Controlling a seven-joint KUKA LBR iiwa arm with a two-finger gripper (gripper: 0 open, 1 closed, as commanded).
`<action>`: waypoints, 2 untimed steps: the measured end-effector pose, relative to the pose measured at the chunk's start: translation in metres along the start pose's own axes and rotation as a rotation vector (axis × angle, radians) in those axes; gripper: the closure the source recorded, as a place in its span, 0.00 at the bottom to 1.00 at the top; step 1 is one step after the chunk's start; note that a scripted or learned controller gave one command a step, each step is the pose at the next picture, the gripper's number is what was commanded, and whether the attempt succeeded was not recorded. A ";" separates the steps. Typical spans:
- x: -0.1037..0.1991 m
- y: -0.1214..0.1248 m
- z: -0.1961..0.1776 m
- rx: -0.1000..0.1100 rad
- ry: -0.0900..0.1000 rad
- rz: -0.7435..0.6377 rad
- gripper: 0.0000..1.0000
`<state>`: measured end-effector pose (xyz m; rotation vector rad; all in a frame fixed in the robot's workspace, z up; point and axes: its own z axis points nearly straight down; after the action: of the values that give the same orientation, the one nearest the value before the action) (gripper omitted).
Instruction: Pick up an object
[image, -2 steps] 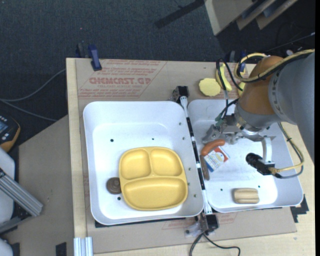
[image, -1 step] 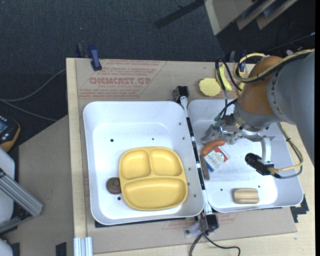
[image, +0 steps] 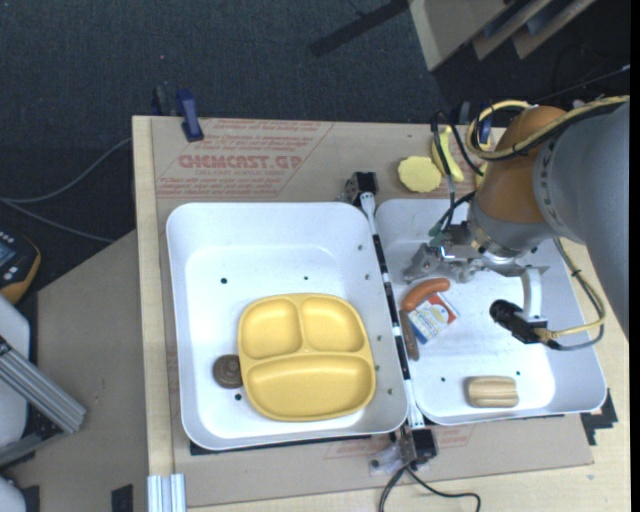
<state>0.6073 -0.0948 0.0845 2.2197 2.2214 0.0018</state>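
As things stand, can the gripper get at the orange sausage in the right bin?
Probably yes. The gripper hangs just above the orange sausage, which lies uncovered on the floor of the right bin. Only the small packet crowds its lower side; the wooden block sits well away.

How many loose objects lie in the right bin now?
3. An orange sausage near the left wall, a small packet just below it, and a tan block near the front edge. The arm may hide others.

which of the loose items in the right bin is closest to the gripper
The orange sausage, lying just below the gripper. The small white packet sits further down, and the tan block lies far off near the bin's front edge.
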 end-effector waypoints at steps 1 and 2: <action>0.003 -0.008 0.000 0.004 0.001 0.001 0.00; 0.001 -0.013 0.000 0.004 0.000 0.001 0.00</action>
<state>0.5938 -0.0933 0.0846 2.2232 2.2225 -0.0023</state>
